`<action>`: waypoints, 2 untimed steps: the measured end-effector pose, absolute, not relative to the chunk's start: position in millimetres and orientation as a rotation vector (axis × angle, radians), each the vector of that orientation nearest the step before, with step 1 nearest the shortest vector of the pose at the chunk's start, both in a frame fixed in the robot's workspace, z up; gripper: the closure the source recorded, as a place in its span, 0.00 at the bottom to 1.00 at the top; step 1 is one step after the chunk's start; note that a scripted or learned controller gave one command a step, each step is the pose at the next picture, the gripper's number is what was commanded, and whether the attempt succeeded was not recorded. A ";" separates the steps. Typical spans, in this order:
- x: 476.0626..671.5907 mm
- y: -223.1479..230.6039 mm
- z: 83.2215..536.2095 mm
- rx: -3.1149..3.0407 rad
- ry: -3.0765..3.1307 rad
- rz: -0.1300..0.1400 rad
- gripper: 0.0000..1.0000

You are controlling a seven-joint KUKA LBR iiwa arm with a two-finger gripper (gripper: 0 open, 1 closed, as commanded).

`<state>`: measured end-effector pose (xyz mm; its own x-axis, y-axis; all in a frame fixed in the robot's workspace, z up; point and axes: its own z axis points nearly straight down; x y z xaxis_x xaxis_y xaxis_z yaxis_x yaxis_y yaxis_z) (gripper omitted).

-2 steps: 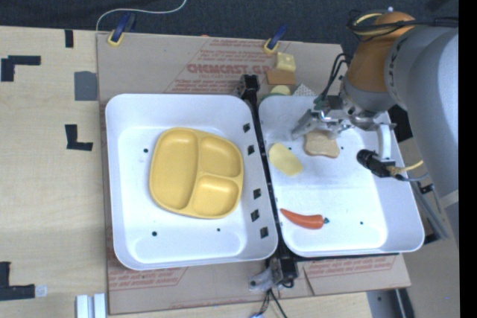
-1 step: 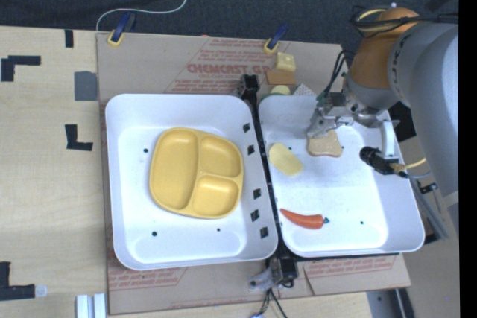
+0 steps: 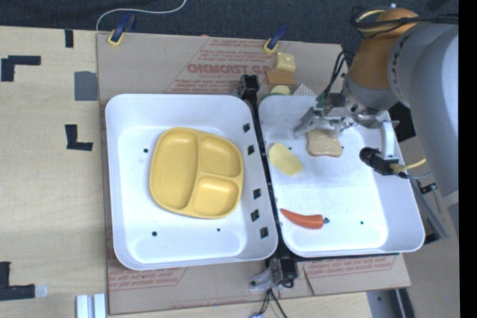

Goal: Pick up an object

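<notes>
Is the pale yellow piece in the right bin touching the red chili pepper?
Apart. The camera view shows bare white bin floor between the pale yellow piece and the red chili pepper, which lies nearer the front wall.

arm: my grey arm (image 3: 428, 97) comes in from the right, bulky link filling that side
wrist: my orange band (image 3: 373, 59) sits above the wrist, angled down and leftward
gripper: my gripper (image 3: 326, 123) hangs low, metal fingers pointing left; their spacing unclear

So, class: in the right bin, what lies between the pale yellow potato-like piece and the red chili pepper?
Nothing: the camera view shows bare white bin floor between the pale yellow piece and the chili pepper.
</notes>
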<state>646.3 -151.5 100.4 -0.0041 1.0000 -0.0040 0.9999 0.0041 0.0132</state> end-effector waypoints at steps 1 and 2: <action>632.1 -173.2 90.0 2.211 2.217 0.014 0.00; 614.7 -202.1 104.2 2.221 2.219 -0.001 0.00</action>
